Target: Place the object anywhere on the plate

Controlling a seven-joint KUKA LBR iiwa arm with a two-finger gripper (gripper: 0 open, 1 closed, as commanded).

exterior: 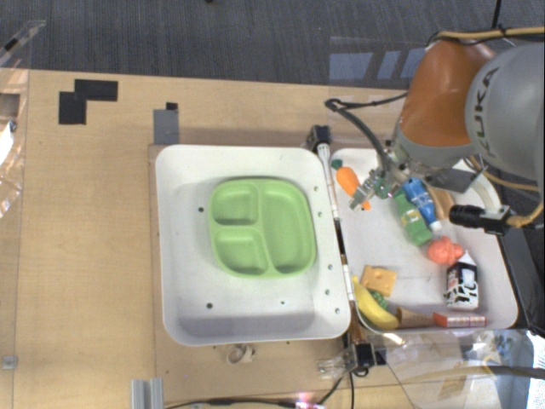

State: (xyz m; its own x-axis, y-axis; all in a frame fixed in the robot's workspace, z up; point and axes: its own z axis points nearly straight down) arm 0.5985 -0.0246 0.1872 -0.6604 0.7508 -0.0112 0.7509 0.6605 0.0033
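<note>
Nearest the camera, at the right bin's (502, 301) front edge, lie a banana (375, 307), a cracker-like yellow square (379, 279) touching it & a brown-and-red stick (438, 319). Just behind, on the right: a black-and-white carton (461, 285) w/ a pink lump (444, 250) beside it. Further back, a green bottle (413, 220) & a blue bottle (421, 201) lie side by side. The claw (372, 186) hangs over the bin's back left part, tips just right of an orange carrot (349, 182); can't tell if it's open or closed, or gripping anything. The left bin (183, 313) holds the green plate (260, 227) w/ three compartments, nothing on it. Both bins sit on the wooden bench (85, 254).
</note>
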